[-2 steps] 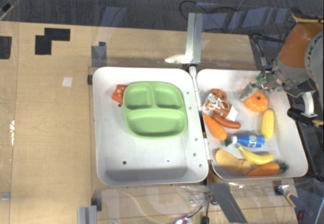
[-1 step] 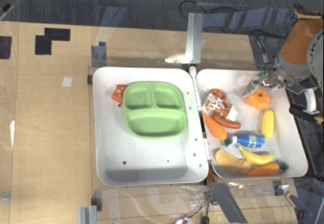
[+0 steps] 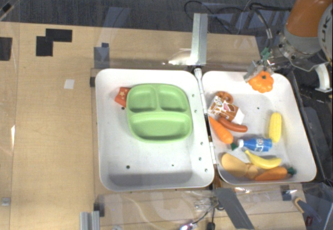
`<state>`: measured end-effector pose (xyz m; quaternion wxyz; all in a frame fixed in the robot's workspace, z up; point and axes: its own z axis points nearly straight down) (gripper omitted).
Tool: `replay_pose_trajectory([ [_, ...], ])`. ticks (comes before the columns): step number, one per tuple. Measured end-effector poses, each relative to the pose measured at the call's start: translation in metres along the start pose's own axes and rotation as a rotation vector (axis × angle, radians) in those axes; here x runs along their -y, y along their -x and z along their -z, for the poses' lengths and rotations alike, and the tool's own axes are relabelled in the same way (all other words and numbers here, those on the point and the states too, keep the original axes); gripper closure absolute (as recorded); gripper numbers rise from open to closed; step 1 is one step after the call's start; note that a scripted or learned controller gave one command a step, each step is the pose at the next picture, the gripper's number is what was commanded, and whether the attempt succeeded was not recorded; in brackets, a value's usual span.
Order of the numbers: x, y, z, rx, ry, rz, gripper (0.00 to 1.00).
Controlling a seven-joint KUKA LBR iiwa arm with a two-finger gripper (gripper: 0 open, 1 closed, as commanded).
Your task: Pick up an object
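Wooden worktop (image 3: 47, 119), two white bins, and the end effector (image 3: 261, 65) sits w/ the small orange pumpkin (image 3: 261, 82) at the right bin's (image 3: 304, 135) far edge, finger state can't tell; prob light, hard, slick, so pinch across its ribbed sides.

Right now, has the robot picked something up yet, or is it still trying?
It looks partway. The pincer is at the far corner of the right bin, right above the little orange pumpkin, which seems to hang just under it. I cannot tell if the pumpkin is truly gripped. The banana, carrot and blue bottle lie untouched. Left to do: lift the pumpkin clear.
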<state>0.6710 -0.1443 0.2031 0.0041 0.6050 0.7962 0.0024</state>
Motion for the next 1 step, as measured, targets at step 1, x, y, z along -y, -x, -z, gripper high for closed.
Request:
replay_pose_trajectory([
  [1, 0.0084, -0.0740, -0.0099, -0.003, -0.004, 0.024, 1.00],
])
